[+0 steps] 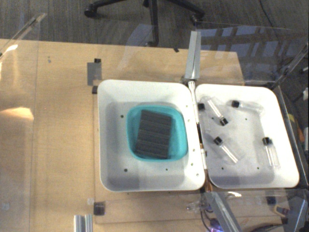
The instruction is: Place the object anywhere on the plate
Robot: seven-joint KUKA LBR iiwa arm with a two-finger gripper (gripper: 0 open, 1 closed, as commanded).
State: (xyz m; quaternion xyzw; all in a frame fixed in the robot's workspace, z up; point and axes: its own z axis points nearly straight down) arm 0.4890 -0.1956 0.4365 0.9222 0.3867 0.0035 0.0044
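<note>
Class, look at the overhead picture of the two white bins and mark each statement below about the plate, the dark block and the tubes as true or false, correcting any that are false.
1. The dark ridged block lies on the teal plate. True.
2. The teal plate sits in the right bin. False: it is in the left bin.
3. Clear tubes with black caps lie in the right bin. True.
4. The block stands upright on one end. False: it lies flat.
5. A tube rests on the plate. False: the tubes are all in the right bin.
</note>
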